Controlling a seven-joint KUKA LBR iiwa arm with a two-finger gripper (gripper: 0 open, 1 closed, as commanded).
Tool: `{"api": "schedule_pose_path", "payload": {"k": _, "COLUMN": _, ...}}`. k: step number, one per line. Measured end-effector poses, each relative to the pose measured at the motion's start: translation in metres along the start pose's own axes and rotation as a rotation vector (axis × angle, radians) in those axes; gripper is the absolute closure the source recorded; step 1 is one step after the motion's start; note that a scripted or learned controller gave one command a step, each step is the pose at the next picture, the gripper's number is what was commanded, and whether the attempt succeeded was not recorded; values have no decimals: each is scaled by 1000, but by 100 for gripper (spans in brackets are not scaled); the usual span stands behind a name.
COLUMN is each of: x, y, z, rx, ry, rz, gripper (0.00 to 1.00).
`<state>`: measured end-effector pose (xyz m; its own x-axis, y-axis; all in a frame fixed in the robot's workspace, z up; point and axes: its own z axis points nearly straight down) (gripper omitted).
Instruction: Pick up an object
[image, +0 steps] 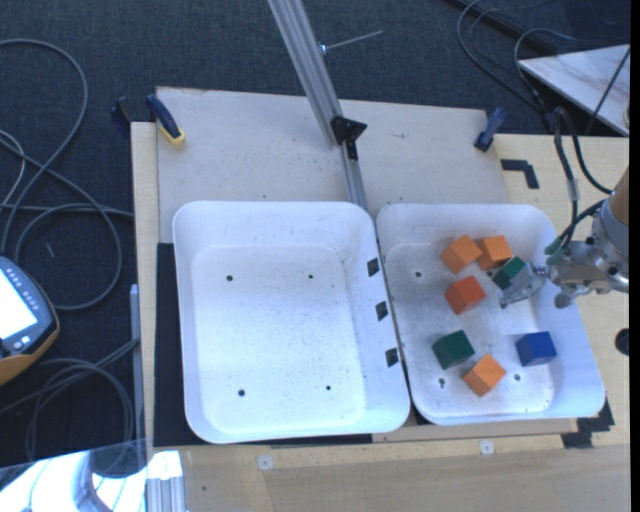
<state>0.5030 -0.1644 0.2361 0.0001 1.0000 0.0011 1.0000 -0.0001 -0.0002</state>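
- Blocks lie in the right bin (400, 300): two orange blocks (476, 252) touching at the top, an orange-red block (465, 294) below them, a dark green block (453, 349), a blue block (536, 347), and a small orange block (485, 374) near the front wall.
- The gripper (517, 288) reaches in over the right rim, low over the bin. A small green block (511, 270) sits just at its fingers; whether the fingers press on it or stand apart, I cannot tell.
- The left bin (270, 320) is beside it, the two walls touching.
- Both bins rest on a pale wooden bench (260, 150) with blue clamps (165, 118) at the back corners.
- A metal pole (315, 70) rises slantwise behind the bins.
- The floor (70, 60) is dark carpet with cables (60, 200).
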Motion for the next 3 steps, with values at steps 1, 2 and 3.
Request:
{"api": "schedule_pose_path", "payload": {"k": 1, "x": 30, "y": 72, "z": 21, "rx": -3, "ry": 0, "rz": -7, "gripper": 0}}
{"api": "schedule_pose_path", "payload": {"k": 2, "x": 69, "y": 118, "z": 125, "rx": 7, "ry": 2, "rz": -4, "gripper": 0}}
{"api": "schedule_pose_path", "payload": {"k": 3, "x": 85, "y": 142, "z": 12, "rx": -11, "ry": -2, "rz": -4, "gripper": 0}}
